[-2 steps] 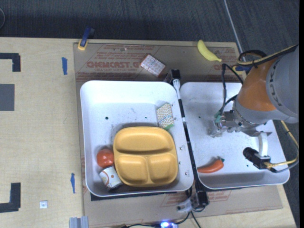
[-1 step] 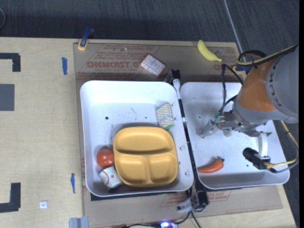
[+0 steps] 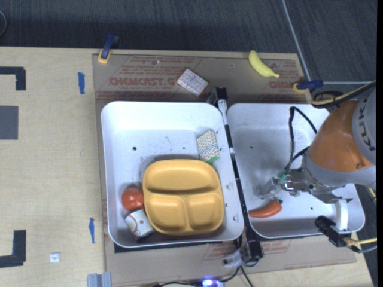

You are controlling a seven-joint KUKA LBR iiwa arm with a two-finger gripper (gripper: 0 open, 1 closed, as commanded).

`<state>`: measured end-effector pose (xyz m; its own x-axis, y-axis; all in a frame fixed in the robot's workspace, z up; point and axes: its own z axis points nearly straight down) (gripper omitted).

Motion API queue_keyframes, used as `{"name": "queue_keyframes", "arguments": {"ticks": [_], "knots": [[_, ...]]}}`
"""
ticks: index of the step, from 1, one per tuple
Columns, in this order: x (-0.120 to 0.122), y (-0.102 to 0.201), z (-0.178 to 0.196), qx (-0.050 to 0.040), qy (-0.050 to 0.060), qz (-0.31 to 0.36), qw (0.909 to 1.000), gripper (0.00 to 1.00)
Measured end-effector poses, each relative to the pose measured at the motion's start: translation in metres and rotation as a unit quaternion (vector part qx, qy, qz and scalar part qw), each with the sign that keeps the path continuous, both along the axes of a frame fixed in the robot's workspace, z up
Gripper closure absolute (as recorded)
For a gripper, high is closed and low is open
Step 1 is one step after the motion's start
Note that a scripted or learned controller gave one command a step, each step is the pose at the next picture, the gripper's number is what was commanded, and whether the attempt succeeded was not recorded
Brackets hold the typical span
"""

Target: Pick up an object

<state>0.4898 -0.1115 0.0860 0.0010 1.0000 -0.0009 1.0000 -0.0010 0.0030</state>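
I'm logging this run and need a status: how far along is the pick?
Done: the arm has reached into the right bin, and its end effector sits low just above the orange pepper-like item. In hand: nothing is seen gripped; the item lies on the bin floor. Left: closing on something and lifting it. The yellow tray and the other things in the left bin lie apart from the arm.

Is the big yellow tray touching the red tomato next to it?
Touching. In the camera view, the yellow tray in the left bin overlaps the red tomato at its left edge, with no white bin floor visible between them.
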Motion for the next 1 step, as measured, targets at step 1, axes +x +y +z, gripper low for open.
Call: {"name": "queue_keyframes", "arguments": {"ticks": [1], "knots": [[-0.0089,0.0172,0.0,0.0003,-0.001,0.001,1.0,0.0]]}}
